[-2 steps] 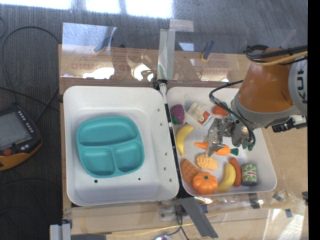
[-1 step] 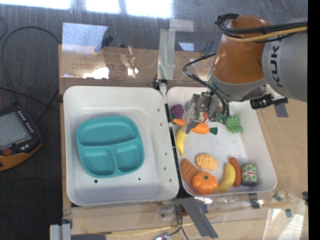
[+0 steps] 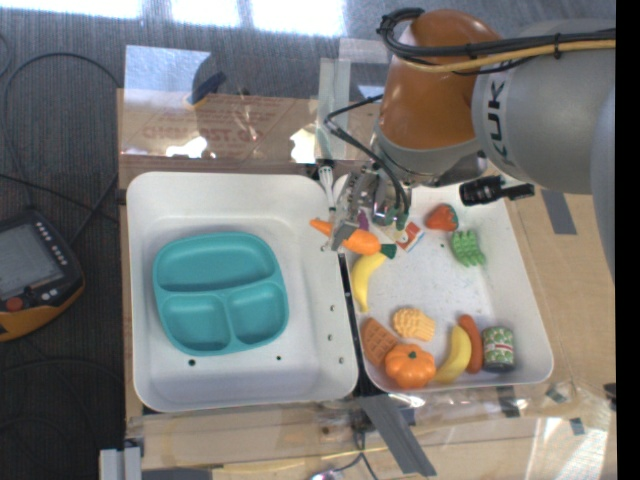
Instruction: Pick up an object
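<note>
My gripper (image 3: 368,220) hangs at the upper left corner of the right bin (image 3: 528,313), under the orange wrist band. Directly under it, touching its tip, lies an orange toy carrot (image 3: 358,239) with a green end, stretched across the rim between the two bins. A yellow banana (image 3: 360,280) lies just below the carrot. A red strawberry (image 3: 441,218) and a green piece (image 3: 467,248) lie to the gripper's right.
Along the right bin's near edge sit a waffle (image 3: 377,338), corn (image 3: 414,323), a pumpkin (image 3: 410,366), a second banana (image 3: 455,354), a sausage (image 3: 471,340) and a can (image 3: 498,348). The left bin (image 3: 150,203) holds a teal divided plate (image 3: 220,293).
</note>
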Available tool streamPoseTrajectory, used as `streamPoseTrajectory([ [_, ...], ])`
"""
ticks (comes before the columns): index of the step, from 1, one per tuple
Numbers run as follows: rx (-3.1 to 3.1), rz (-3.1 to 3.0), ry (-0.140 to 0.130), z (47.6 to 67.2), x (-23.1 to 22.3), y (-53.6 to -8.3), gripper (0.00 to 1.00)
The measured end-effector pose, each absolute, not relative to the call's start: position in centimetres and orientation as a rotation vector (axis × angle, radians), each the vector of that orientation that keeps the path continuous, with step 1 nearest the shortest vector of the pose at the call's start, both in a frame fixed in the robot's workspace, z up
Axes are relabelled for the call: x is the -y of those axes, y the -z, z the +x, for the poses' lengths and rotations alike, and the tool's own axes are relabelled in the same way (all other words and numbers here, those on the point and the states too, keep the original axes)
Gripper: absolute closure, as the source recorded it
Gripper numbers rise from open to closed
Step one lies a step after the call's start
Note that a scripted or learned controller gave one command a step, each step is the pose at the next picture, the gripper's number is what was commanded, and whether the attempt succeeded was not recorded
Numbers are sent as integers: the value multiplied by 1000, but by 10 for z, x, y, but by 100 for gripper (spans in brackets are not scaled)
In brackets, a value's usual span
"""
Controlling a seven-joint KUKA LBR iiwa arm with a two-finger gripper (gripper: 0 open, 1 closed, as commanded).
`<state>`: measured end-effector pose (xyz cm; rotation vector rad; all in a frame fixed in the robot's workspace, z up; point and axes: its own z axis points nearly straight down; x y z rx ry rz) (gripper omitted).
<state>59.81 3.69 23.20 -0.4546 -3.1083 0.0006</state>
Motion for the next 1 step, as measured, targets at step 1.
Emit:
streamPoseTrajectory([
  [1,3109,-454,-7,599,-37,-240,100],
])
